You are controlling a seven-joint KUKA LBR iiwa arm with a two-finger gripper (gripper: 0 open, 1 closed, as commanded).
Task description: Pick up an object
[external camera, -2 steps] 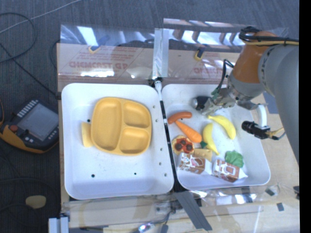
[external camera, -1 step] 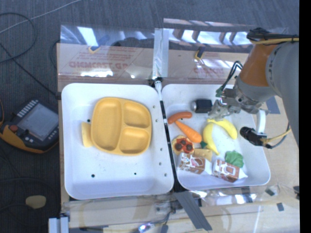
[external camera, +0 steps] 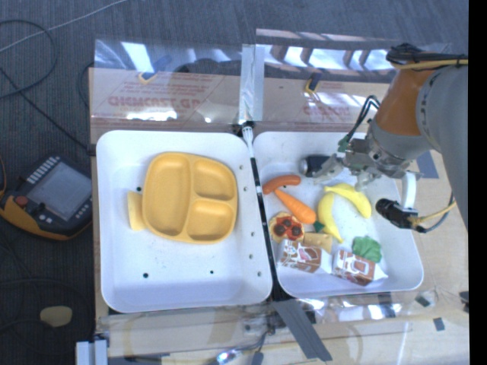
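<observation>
Two white bins (external camera: 183, 299) side by side, gripper (external camera: 335, 167) low in right bin beside banana (external camera: 344, 201), jaw state unclear, yellow tray (external camera: 189, 197) in left bin.

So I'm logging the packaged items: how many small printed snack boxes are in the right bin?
2. One brown-and-white printed box lies at the near edge, below the pizza slice; the other red-and-white printed box lies to its right, under the green leafy toy. Others may hide beneath the toys.

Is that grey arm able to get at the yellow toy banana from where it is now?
Probably yes. The gripper hangs just above the yellow toy banana in the right white bin, and nothing lies over the banana.
</observation>
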